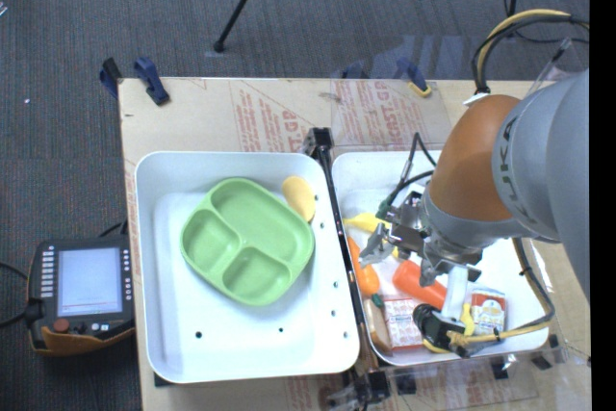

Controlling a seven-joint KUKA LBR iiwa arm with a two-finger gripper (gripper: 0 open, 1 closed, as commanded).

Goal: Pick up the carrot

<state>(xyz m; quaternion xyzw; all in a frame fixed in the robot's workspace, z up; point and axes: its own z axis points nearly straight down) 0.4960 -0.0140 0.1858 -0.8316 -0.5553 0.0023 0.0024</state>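
Orange is what's catching my eye first: the carrot [418,279] is lying in the right bin [380,170], w/ its long axis running roughly 10 to 4 o'clock. The arm [500,173] is reaching in from the right and hanging over that bin, and the tool [383,244] is sitting just at 10–11 o'clock of the carrot, v. near but apparently not on it. So the carrot is lying toward 4–5 o'clock from the tool; I'd judge the next move needs a short shift that way plus a wrist turn so the tool closes across the carrot's width, not along it. Whether the tool is spread or pressed together I cannot tell from here; too dark and cluttered w/ cables.

Other stuff is crowding the carrot: an orange pepper-like item [366,276] at its 9 o'clock against the bin wall, a yellow piece [363,223] at 11, packaged items [399,321] at 6.

The left bin [164,342] is holding a green divided plate [248,239] and a yellow lemon-like thing [300,197]. Both bins are resting on a cardboard-covered counter [250,111]; dark carpet around, a tripod leg [245,0] at 12, a teach pendant [82,292] on the floor at 9.
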